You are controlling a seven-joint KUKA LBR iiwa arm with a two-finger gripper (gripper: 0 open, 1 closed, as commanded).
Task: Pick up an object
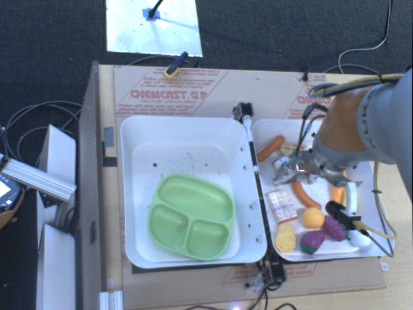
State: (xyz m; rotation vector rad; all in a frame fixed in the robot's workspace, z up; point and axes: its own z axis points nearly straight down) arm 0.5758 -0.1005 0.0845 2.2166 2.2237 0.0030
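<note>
My pincer [284, 170] hangs low in the right bin [370, 250], just above the sausage [306, 194]; I cannot tell how it stands. Another sausage [270, 148] lies behind, an orange [313, 218] and purple grapes [313, 240] nearer the front.

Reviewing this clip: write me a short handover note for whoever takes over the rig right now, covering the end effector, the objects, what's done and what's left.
End effector: down in the right bin, among the toy food; its grip state is unreadable from this view.
Objects: all in the right bin. Two sausages, a small printed packet, corn, an orange ball, purple grapes.
Left bin: holds a green divided plate.
Done: arm has reached the pile.
Left: nothing visibly lifted; grasp and raise one object.
</note>
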